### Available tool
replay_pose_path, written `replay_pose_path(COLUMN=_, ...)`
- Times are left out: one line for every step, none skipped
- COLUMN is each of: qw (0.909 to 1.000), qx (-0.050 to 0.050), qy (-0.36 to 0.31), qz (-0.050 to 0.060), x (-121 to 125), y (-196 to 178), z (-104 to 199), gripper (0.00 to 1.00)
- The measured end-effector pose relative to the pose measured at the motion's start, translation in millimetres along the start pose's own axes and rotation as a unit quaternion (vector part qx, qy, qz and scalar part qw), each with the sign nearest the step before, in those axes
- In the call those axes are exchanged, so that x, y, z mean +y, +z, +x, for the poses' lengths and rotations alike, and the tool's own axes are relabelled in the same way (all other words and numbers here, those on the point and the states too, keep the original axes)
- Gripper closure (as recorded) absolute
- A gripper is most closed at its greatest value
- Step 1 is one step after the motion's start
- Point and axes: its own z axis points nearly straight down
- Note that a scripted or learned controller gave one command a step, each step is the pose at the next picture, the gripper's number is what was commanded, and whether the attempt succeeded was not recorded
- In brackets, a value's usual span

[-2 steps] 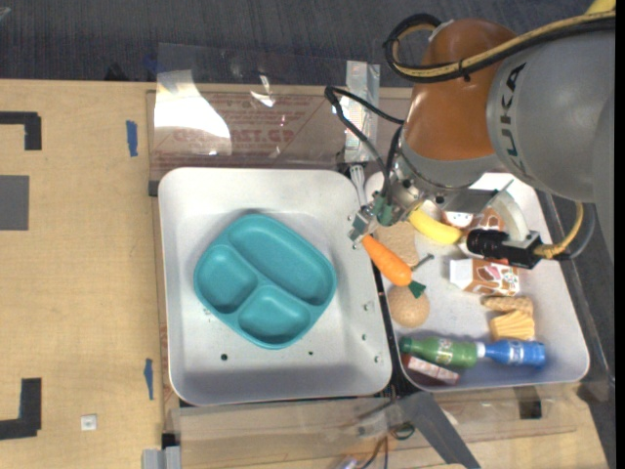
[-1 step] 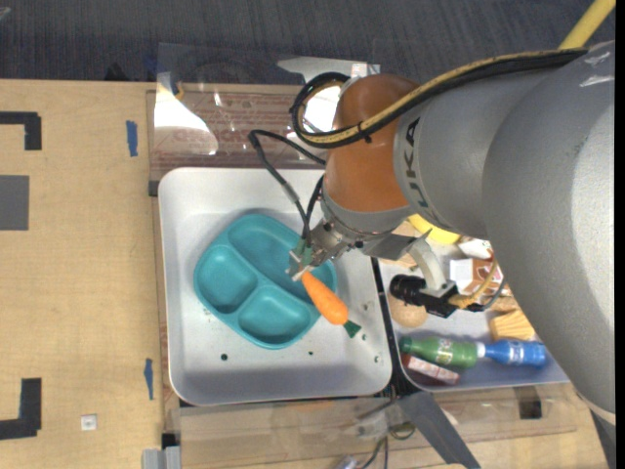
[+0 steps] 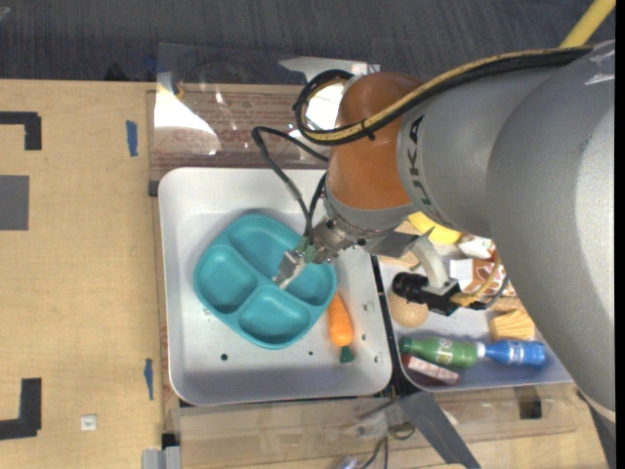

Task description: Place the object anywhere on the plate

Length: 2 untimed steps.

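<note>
Camera view: white letters "KU" run down the grey arm just past its glossy orange band. The gripper hangs over the middle of the teal plate, a smooth plastic dish split into three rounded compartments, lying in the left bin. Whether its fingers are spread or closed I cannot tell. A tapered orange carrot with a green stub lies on the bin floor, touching the plate's right rim, near the bin's right wall. In the right bin, a green bottle and a blue bottle lie along the near edge; their labels are too small to read.
</note>
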Motion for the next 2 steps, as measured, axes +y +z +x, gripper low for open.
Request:
replay_pose_path(qw=0.9999, qx=-0.004, qy=-0.015, qz=-0.007, x=94.4, y=-185.0, z=-46.4, gripper=0.00)
replay_pose_path(qw=0.9998, qx=-0.004, qy=-0.017, qz=-0.005, x=95.6, y=-191.7, z=-44.4, gripper=1.00)
